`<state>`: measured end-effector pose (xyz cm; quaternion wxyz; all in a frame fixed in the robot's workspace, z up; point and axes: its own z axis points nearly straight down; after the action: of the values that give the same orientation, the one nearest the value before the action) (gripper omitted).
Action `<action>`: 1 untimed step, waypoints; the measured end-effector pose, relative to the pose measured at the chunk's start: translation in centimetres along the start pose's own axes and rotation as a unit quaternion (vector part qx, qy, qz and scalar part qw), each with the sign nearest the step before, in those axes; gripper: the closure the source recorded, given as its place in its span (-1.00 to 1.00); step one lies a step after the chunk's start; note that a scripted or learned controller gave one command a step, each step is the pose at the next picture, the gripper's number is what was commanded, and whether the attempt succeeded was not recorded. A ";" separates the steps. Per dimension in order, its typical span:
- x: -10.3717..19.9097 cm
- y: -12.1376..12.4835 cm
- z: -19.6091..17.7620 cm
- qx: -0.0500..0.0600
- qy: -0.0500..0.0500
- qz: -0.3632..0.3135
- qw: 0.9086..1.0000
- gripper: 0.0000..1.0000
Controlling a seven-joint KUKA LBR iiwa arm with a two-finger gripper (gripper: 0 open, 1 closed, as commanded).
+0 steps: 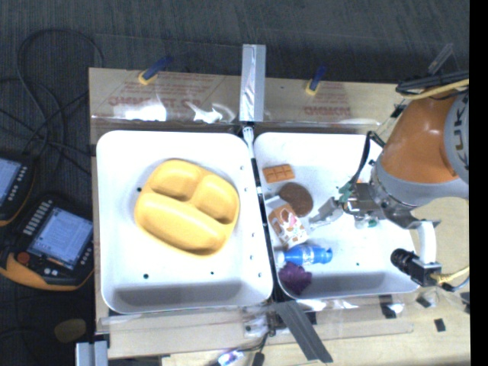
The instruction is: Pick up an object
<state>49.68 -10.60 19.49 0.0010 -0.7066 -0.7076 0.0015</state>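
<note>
In the camera view, the task was judged to be at its start: nothing was seen held, and every object lay loose in its bin. The jaws [326,210] were seen low over the right bin [347,269], though how far apart they stood could not be told (the wrist blurred them). Just beyond their tip lay the patterned cup [286,223], touching the brown disc [296,197]; the blue bottle [307,255] lay near, below. The yellow cushion [187,205] was well apart.
</note>
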 end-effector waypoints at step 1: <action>1.3 6.9 1.2 0.000 0.000 -0.093 0.996 -1.00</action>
<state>56.59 -9.24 18.27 0.0011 -0.6375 -0.7705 0.0011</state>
